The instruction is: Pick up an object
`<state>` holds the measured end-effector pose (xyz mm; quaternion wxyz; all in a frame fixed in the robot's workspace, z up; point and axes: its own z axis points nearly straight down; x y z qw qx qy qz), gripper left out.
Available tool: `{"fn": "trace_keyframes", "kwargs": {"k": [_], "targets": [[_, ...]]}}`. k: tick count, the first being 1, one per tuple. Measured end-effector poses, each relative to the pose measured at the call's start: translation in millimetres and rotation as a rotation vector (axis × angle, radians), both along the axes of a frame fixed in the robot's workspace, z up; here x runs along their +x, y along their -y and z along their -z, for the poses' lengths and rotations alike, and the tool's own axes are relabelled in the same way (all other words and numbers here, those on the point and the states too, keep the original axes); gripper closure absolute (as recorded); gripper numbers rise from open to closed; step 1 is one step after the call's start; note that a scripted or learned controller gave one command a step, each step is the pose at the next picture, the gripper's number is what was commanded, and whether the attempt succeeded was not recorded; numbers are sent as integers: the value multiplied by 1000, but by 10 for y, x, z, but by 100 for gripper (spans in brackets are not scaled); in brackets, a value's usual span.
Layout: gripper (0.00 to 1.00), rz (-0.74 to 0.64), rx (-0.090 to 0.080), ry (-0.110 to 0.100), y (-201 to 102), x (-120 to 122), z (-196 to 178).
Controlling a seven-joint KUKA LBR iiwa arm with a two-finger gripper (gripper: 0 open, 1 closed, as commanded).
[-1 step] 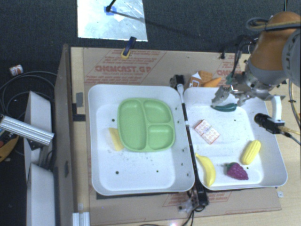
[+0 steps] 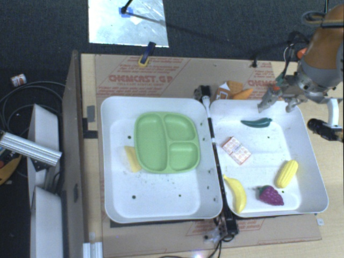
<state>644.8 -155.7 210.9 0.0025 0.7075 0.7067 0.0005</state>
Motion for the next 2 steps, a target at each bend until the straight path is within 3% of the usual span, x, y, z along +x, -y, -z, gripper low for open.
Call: {"fn": "trace_keyframes", "kwargs": {"k": [1,2], "targets": [[0,-1,2,-7,228,227,681],[0,-6,-1,1,-6,251,1053]]}}
